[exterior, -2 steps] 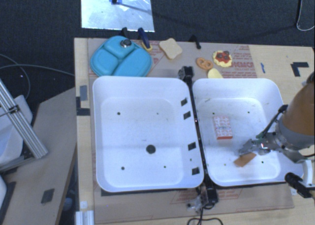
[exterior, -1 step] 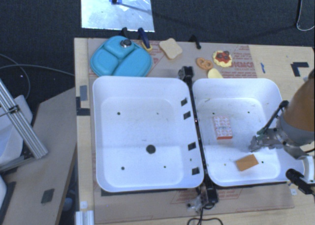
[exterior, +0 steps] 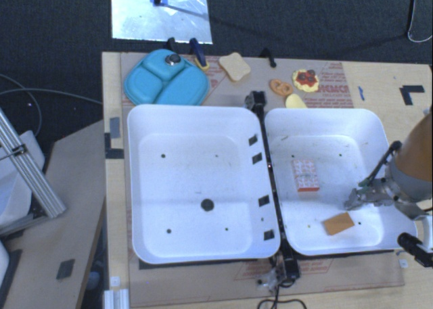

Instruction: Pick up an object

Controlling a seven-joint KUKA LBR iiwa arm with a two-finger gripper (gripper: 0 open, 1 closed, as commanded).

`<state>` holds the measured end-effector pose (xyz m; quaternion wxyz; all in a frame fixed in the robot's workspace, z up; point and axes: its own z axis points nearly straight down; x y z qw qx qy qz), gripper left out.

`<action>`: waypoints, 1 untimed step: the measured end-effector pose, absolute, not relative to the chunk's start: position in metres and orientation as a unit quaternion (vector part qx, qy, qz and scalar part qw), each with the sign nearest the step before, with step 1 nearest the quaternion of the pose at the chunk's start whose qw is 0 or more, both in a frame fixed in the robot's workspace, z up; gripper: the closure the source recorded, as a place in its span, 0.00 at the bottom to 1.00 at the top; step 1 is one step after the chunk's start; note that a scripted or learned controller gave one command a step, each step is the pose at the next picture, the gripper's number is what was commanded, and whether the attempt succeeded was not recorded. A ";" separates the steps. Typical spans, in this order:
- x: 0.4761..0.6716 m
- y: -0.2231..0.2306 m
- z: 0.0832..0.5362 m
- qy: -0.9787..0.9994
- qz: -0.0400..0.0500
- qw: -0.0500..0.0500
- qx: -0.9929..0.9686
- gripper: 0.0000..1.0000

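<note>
Table [exterior: 379, 78]: wooden top that carries both bins; along its far edge lie things outside the bins, a blue compartment tray [exterior: 166, 79], a toast slice [exterior: 235, 66], a pretzel piece [exterior: 280, 87], a small pizza toy [exterior: 306, 80] and a yellow piece [exterior: 295, 101], so they are not in reach of the picking area.
Left bin [exterior: 145, 132]: holds one small dark round thing [exterior: 207, 204] only.
Right bin [exterior: 369, 125]: holds the two candidates, and it is the side where the arm enters.
Arm [exterior: 414, 159]: comes in from the right, low over the right bin.
Fingers [exterior: 359, 197]: I cannot tell if they are apart or together; nothing is seen between them.
Red-white card [exterior: 306, 174]: flat, middle of the right bin, apart from the fingers.
Tan block [exterior: 338, 223]: flat near the front wall, just beside the fingers, so I judge it the likely target.
</note>
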<state>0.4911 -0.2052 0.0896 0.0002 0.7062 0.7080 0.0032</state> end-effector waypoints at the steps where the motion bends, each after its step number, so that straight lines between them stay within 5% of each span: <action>1: 0.571 -0.163 0.134 0.711 0.003 0.005 0.704 1.00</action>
